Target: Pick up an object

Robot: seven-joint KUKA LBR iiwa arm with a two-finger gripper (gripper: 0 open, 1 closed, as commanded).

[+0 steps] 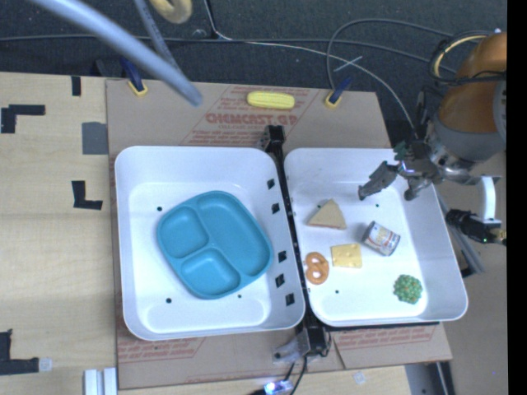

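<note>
Right bin (428, 220), centre right of the frame, held a cheese wedge (328, 215), cracker (346, 256), pretzel (316, 267), can (381, 238) and broccoli (407, 288). Left bin (132, 220) held a blue tray (214, 243). The tool (392, 183) hung spread and empty over the right bin's upper part.

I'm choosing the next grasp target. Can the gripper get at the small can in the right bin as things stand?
Probably yes. The gripper hangs open over the right bin, and the can lies on its side just below it in the view, apart from the cheese slice and broccoli, with nothing on top.
</note>
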